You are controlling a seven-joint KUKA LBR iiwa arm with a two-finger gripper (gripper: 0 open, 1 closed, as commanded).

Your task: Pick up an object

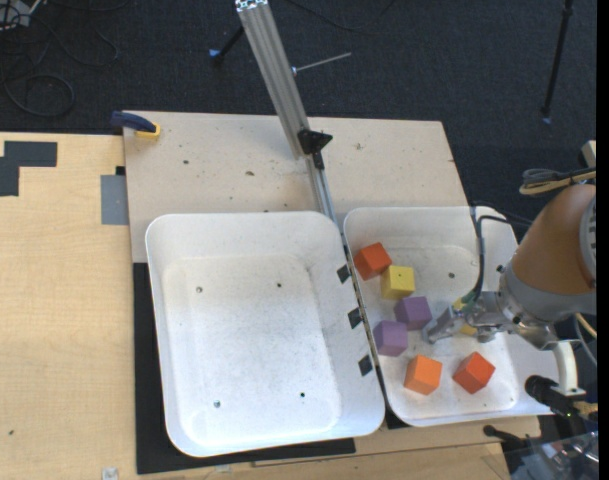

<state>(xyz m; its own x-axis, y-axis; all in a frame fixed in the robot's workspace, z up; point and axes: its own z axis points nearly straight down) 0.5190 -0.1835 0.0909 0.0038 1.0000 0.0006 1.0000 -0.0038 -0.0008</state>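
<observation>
Smooth white plastic bins (246,423), speckled pale wooden bench (224,168), brushed metal rail (274,63), matt coloured cubes (373,260)

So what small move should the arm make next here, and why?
Probably lower the end effector slightly toward the purple cube. It sits just right of that cube among the blocks in the right bin, and nothing is visibly held.

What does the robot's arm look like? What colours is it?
The arm is fat and rounded, with a big orange band above a grey wrist. Its gripper is small, made of silvery grey metal. A thin dark cable loops beside the arm.
</observation>
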